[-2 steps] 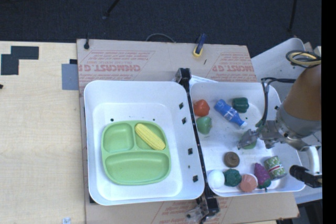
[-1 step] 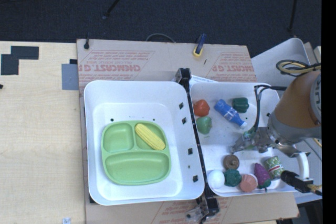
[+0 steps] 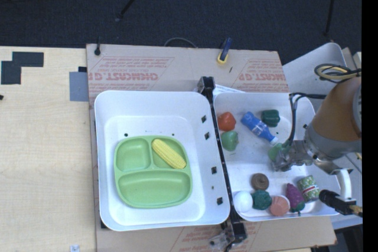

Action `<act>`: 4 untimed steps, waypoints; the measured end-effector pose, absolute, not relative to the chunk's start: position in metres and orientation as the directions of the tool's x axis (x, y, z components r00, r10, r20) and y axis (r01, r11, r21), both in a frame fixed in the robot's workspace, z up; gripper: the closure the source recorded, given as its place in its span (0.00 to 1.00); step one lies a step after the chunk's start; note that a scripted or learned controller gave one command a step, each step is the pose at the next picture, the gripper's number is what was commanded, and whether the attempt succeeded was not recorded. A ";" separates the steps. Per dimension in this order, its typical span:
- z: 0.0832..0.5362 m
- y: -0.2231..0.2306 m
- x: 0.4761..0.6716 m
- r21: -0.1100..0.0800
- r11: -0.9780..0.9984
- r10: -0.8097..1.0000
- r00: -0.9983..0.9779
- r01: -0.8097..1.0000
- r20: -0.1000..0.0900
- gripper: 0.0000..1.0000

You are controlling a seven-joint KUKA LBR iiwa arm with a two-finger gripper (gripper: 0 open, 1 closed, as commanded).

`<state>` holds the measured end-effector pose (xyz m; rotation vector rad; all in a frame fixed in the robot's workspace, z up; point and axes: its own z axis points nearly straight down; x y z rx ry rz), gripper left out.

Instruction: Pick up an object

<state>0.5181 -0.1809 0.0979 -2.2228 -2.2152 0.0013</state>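
Observation:
In the right bin (image 3: 248, 102) lie a red tomato (image 3: 226, 121), a green pepper (image 3: 229, 140), a blue bottle (image 3: 257, 126), a dark green piece (image 3: 270, 117), a brown ring (image 3: 259, 181), a white egg (image 3: 243, 200), a teal lump (image 3: 261, 200), a pink piece (image 3: 279, 206), a purple eggplant (image 3: 295, 196) and a striped can (image 3: 308, 187). The arm (image 3: 338, 121) comes in from the right, and my gripper (image 3: 283, 159) is low over the bin's right middle. A small green object (image 3: 274, 151) sits right at its tip; whether the two touch is unclear.
The left bin (image 3: 109, 127) holds a green divided plate (image 3: 152, 186) with a yellow corn cob (image 3: 169, 153) in its upper right compartment. A black divider (image 3: 214, 150) separates the bins. A blue and yellow clamp (image 3: 224, 51) sits on the cardboard behind them.

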 end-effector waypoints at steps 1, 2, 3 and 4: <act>0.142 -0.184 0.525 0.000 0.000 1.000 0.000 1.000 0.000 1.00; 0.204 -0.180 0.528 0.003 0.001 1.000 -0.001 1.000 0.000 1.00; 0.229 -0.180 0.529 0.000 0.001 1.000 -0.001 1.000 0.000 1.00; 0.218 -0.126 0.531 -0.004 0.004 1.000 -0.004 1.000 0.002 1.00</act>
